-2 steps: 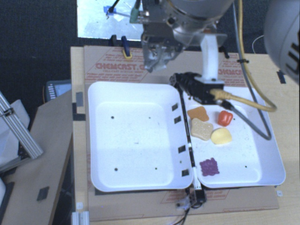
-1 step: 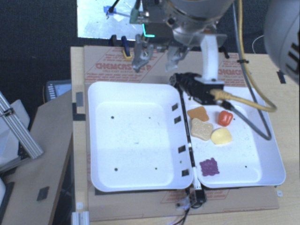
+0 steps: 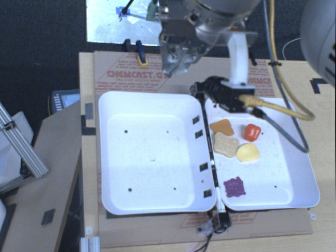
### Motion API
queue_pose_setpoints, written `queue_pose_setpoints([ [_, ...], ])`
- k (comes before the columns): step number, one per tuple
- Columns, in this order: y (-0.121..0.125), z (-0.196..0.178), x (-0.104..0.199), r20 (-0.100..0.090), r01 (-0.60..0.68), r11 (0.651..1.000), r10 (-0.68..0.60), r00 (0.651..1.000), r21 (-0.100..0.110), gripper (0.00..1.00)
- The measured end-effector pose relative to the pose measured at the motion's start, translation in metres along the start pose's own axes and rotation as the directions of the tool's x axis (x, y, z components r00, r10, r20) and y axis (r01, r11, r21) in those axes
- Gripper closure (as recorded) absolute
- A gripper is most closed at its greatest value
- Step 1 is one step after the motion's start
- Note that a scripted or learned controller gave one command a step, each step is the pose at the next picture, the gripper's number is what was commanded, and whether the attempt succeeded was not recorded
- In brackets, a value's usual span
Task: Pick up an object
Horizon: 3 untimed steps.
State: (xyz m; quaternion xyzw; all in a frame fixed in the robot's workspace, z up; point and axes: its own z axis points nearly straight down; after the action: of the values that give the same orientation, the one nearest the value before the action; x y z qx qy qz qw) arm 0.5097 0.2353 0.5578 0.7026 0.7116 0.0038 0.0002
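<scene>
We judge the small round red plastic tomato (image 3: 252, 132), right of centre, light and slippery, best pinched across its middle; whether the gripper (image 3: 173, 62) is spread we cannot tell.

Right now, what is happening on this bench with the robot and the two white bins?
A robot arm reaches in from the right, and its gripper hangs above the far edge of the left bin, holding nothing that I can see. The right bin contains five small things: an orange piece, a red one, a beige slice, a yellow lump and a purple piece. All five lie untouched, so no pick has happened yet.
</scene>
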Motion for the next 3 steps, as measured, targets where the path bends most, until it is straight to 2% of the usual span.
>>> queue_pose_setpoints([
  [1, 0.0, 0.001, 0.0, 0.001, 0.001, 1.0, -0.001, 1.0, 0.001, 0.0],
  [2, 0.0, -0.011, 0.0, -0.001, 0.005, 1.0, -0.005, 1.0, -0.002, 1.0],
  [3, 0.0, -0.011, 0.0, -0.001, 0.006, 1.0, -0.006, 1.0, 0.0, 0.0],
])
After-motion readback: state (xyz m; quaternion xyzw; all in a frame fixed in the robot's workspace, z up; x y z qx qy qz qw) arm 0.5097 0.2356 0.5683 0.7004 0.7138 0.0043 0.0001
